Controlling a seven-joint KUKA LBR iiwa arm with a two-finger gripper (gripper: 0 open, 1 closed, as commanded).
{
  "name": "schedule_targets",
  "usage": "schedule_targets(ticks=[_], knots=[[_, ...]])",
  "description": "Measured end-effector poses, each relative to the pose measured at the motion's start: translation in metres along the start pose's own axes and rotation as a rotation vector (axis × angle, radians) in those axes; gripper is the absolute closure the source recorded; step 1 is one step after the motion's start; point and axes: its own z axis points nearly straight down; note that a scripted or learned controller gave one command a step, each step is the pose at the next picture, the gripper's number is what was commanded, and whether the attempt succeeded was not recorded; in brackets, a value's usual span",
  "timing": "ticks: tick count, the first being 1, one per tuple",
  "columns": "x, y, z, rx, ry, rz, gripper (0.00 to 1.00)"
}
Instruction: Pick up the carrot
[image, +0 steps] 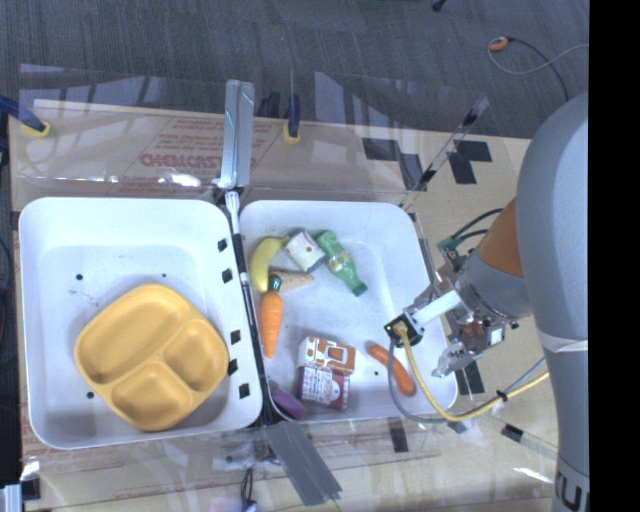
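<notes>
Well apart from claw (455, 352), carrot (270, 322)

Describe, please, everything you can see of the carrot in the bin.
The carrot is a smooth orange toy, plastic by its look, tapering from a thick end with a teal stub to a point. It lies flat in the right-hand bin, along its left wall, point toward the view's bottom. Its thick end lies beside the banana and a tan piece; contact is unclear.
</notes>
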Motion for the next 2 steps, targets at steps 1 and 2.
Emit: schedule_targets(ticks=[1, 2], knots=[[-0.0006, -0.0003, 0.0911, 0.002, -0.001, 0.065, 0.0], [-0.0003, -0.0008, 0.0876, 0.004, -0.002, -0.12, 0.0]])
